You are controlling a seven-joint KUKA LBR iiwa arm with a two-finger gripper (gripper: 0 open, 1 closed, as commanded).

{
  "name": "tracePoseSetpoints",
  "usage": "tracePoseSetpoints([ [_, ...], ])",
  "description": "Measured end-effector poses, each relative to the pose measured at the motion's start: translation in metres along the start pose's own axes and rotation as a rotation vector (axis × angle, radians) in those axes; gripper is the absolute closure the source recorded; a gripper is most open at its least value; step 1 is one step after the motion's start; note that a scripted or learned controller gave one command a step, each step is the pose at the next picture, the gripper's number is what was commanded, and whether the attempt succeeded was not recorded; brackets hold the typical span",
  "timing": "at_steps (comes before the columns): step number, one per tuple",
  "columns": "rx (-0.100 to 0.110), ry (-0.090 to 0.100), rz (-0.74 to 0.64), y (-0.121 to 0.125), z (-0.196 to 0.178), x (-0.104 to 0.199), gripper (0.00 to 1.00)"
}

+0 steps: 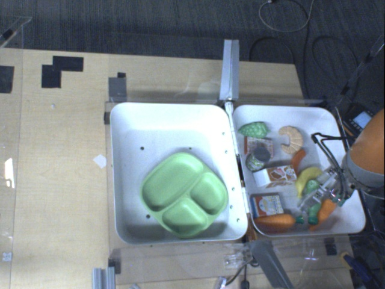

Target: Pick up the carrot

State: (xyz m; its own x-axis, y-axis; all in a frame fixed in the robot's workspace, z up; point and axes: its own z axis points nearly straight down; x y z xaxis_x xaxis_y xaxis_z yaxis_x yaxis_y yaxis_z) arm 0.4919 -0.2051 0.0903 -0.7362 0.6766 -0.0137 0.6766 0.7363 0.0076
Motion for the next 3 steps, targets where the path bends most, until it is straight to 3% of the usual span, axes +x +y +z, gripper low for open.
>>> tracePoseSetpoints([
  [1, 0.004, 0.008, 0.057, 0.039, -0.009, -0.041, 0.0],
  [2, 0.001, 0.004, 0.054, 0.041, -0.02, -0.042, 1.0],
  [3, 0.001, 0.004, 0.054, 0.041, -0.02, -0.042, 0.0],
])
